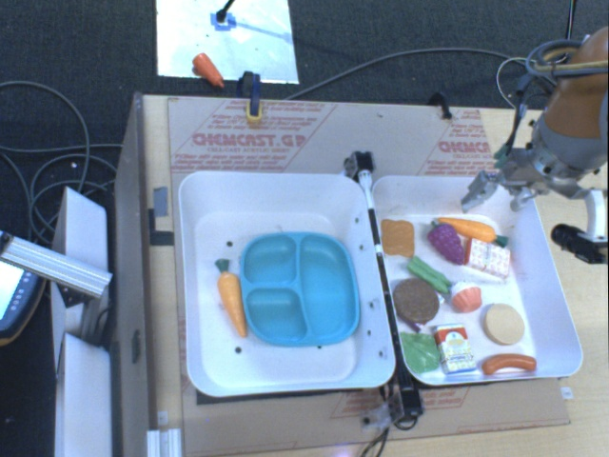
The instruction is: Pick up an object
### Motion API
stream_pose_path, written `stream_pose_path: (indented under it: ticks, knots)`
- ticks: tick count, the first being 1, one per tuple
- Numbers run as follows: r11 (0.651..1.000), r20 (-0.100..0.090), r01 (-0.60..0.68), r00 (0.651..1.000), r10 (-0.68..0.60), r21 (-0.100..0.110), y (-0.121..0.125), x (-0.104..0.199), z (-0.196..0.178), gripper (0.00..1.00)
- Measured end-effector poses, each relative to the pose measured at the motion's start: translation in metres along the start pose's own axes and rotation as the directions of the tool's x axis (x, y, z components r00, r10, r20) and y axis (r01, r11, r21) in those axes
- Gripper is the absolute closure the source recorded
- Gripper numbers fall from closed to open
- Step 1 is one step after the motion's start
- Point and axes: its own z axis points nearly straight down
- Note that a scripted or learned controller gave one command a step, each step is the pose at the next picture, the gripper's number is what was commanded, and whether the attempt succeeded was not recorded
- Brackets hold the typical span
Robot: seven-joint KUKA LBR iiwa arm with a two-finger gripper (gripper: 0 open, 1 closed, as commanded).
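Note:
My gripper (498, 191) hangs over the far edge of the right bin (561, 336), its two fingers spread open with nothing between them. Just below it lie an orange carrot (466, 227), purple grapes (445, 242) and a red-and-white box (488, 258). Further toward the front are a brown bread slice (398, 237), a green pod (430, 275), a dark round patty (416, 301), a pink-red piece (466, 298), a beige cookie (504, 324), a small carton (455, 347) and a sausage (509, 363).
The left bin (205, 255) holds a blue divided plate (300, 287) with a second carrot (231, 296) beside its left rim. A ridge where the bins meet (378, 265) separates them. Cables run along the bench's far side, and a white sheet (226, 27) lies beyond it.

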Motion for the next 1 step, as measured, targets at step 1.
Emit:
stream_pose_path:
  ticks: [1]
  knots:
    - [1.000,0.000,0.000,1.000,0.000,0.002,-0.0263,0.0410,0.0944,0.00]
